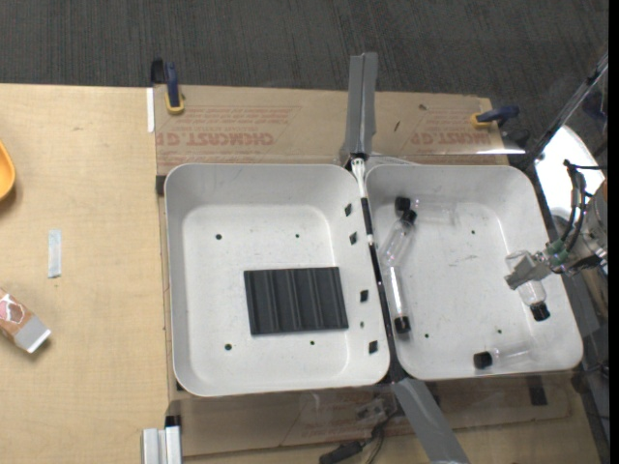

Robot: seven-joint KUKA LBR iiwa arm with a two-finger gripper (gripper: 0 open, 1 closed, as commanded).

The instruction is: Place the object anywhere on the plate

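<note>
Two shallow white bins sit side by side on the wooden bench [77, 162], over a cardboard sheet [232, 129] printed with red letters. The left bin [193, 259] bears the plate [295, 300], a dark ribbed rectangle lying flat a little below the bin's middle, well apart from everything in the other bin. My arm comes in over the right rim of the right bin [455, 288], and my gripper [527, 274] hangs low by that bin's right wall; how far open it stands I cannot tell, nor whether it has hold of anything. Just beneath it lies a clear tube with a black cap [535, 303], cap pointing toward the near edge, so close that I cannot tell touching from apart. A long clear tube [395, 283] rests along the left wall of the same bin, a shorter capped tube [402, 213] above it, and another small one [491, 358] lies at the near rim. Far left on the bench lie a small packet [21, 322] and a grey strip [54, 254]
</note>
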